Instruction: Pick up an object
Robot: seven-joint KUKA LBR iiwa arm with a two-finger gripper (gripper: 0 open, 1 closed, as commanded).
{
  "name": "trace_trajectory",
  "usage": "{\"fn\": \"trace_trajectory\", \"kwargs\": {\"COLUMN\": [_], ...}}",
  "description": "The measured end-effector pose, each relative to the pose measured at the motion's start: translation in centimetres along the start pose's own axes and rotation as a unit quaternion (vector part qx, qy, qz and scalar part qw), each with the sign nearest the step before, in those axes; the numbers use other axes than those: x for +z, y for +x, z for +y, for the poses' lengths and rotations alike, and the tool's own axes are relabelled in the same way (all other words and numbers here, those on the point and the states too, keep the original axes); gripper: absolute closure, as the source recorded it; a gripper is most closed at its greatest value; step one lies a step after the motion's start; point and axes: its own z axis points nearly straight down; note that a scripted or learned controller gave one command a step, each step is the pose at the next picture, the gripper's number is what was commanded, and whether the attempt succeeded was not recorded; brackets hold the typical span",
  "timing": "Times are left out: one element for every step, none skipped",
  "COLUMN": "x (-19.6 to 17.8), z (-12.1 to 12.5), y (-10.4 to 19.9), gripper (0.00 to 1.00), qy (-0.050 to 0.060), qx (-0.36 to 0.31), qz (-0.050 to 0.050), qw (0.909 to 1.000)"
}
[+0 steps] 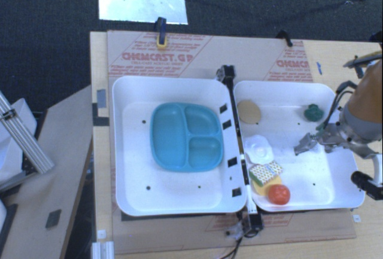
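The right white bin (281,85) holds several small objects. A tan round disc (249,112) lies at its back left and a dark green lump (312,112) at its back right. A white crumpled piece (258,148) sits by the left wall, with a checkered block (266,171) on something yellow just in front of it. A red ball (278,194) rests at the front. My gripper (304,145) hangs low over the bare middle of this bin, right of the white piece and below the green lump. Nothing shows in it.
A blue divided plate (185,136) lies in the left white bin (167,80). A black-clipped divider (233,132) runs between the bins. The grey arm (359,120) comes in over the right bin's right wall.
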Motion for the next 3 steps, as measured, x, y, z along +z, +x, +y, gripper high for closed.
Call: {"fn": "trace_trajectory", "kwargs": {"x": [-1.3, -7.8, -9.4], "z": [0.2, 0.5, 0.6], "y": [-0.1, -0.5, -0.6], "gripper": [1.0, 1.0, 1.0], "qy": [-0.003, -0.005, -0.003], "qx": [0.0, -0.002, -0.001], "qz": [-0.002, -0.002, -0.002], "qw": [1.0, 1.0, 1.0]}}
